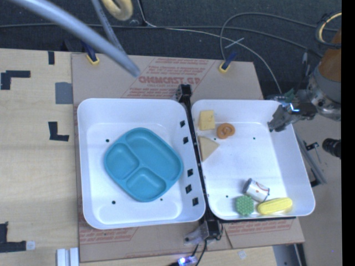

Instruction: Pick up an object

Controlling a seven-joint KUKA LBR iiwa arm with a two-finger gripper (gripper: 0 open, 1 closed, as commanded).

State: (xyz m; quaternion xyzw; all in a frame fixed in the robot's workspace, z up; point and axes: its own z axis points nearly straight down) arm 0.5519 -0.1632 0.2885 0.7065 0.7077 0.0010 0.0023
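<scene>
Objects [256,190] for picking all lie in the right bin [288,165], and none of them is between my fingers [274,125].

Going from the biggest thing: the worktop [33,148] is light wood with a brown cardboard sheet [166,73] under both bins. The left bin [91,198] sits at the 9 o'clock side of the right bin, and their rims touch in the middle. In the left bin lies a blue divided plate [143,163], flat, about in the centre.

My arm [327,87] comes in from 3 o'clock. The fingers hang over the right bin's rim at its 2 o'clock corner, well apart from every object. I cannot tell whether they are spread or pressed together.

In the right bin, a pale wedge [208,147] lies against the wall at 9 o'clock. Toward 11 o'clock is a yellow block [207,119], and just beside it, at its 4 o'clock, an orange round piece [225,130]. Near the 5 o'clock corner lies a long yellow piece [274,205], a small silver can [259,192] on its side at its 11 o'clock, and a green round piece [244,205] at its 9 o'clock. These three are close together.
</scene>
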